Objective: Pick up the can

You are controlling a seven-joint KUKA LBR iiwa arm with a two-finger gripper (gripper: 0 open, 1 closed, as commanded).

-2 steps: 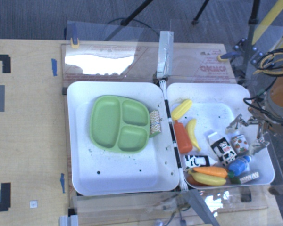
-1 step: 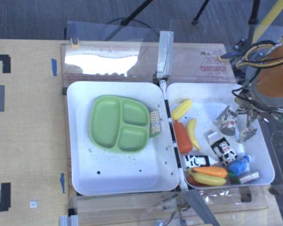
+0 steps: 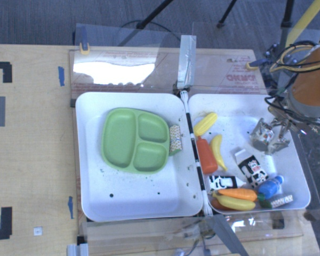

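Nearest me, at the lower edge of the right bin, a carrot lies across a banana, with a blue bottle just beside them. They look jumbled together there simply because the clutter has been tipped in loose.

Up the frame, against the wall between the bins, lies a red cylinder. I take it for the can, on its side, though no label is readable and I may be wrong. Two more bananas sit beside it, one touching or nearly so, which would crowd a grasp.

The gripper hangs over the upper right of that bin, well apart from the can, with nothing visibly in it. Whether it is spread or pressed together, I cannot tell; it reads only as a tangle of metal. The arm is cut off at the right edge.

The left bin carries a green plate, with a small patterned thing at the plate's right rim that is too blurred to name.
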